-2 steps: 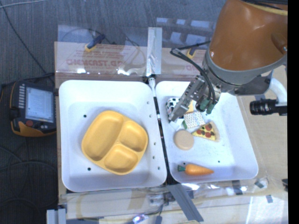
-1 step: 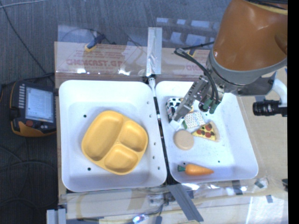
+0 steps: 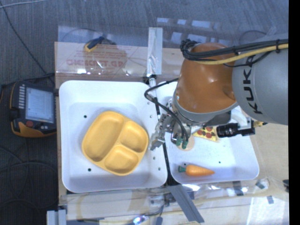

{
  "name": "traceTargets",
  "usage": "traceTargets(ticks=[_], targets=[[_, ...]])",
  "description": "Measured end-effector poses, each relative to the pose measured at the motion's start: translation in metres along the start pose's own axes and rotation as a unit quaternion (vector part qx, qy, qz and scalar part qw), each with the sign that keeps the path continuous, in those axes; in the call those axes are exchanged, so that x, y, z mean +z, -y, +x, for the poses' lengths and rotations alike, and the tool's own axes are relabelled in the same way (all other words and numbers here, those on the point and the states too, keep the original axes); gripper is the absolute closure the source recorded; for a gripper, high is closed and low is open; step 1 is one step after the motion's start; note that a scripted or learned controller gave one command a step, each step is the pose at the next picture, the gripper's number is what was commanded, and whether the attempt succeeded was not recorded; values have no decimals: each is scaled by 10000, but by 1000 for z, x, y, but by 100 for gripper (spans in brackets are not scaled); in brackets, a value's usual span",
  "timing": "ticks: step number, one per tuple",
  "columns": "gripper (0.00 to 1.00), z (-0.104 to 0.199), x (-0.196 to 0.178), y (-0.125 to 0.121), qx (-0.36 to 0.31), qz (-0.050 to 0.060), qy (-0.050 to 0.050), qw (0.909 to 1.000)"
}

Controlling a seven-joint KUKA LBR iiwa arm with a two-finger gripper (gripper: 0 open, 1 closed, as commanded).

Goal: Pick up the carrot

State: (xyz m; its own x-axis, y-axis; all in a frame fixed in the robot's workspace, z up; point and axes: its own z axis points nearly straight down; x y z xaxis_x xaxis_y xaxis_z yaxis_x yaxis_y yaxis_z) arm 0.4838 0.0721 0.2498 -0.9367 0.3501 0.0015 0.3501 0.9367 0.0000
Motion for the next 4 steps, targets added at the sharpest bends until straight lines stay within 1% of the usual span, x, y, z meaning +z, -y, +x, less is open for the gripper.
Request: traceTargets(ticks=[1, 2, 3, 4], targets=[[100, 36, -76, -98, 313, -9, 14, 9995], [100, 42, -119, -113, 440, -6, 16, 9990], [100, 42, 9, -113, 2209, 10, -7, 9753], [100, 29, -175, -79, 2204, -4, 26, 9754]])
